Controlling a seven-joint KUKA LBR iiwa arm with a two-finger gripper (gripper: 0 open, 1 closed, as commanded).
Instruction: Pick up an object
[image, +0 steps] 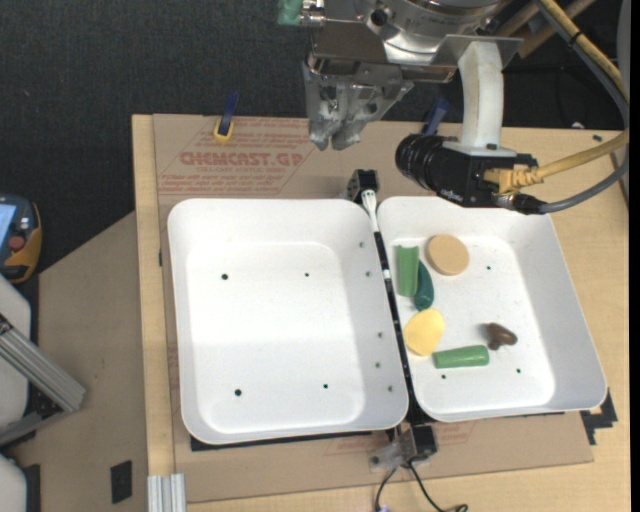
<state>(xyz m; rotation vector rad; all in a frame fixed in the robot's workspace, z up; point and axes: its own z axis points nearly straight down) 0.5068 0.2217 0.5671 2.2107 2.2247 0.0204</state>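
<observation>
Nearest us, at the bottom of the frame, the cardboard sheet (280, 470) carries both bins, and a small clip with a trailing wire (412, 445) sits at the seam between them. The left bin (190, 300) takes up the centre-left. The right bin (560, 300) at centre right holds all 6 candidates: a green cylinder (461, 356) lowest, a yellow piece (424, 331) just to its upper left, a small brown lump (499, 336) to the right, then a green block (407, 269) lying along the inner wall with a teal piece (425, 288) touching it, and a tan disc (448, 254) just above

We judge the crowding to be the main hazard: the green block, teal piece and yellow piece lie close against the dividing wall, so a descent there could strike the rim or nudge 2 things at once and come up with nothing. The disc looks low and flat, hard for fingers to bite. The brown lump and the green cylinder stand freer and seem safer targets

Farthest off, at top centre, the gripper (335, 130) hangs above the cardboard behind the bins, well apart from every object and carrying nothing; whether it stands wide or narrow we cannot tell. Hoses and a black fitting (440, 165) sit at upper right. Dark carpet (80, 80) surrounds the bench
</observation>
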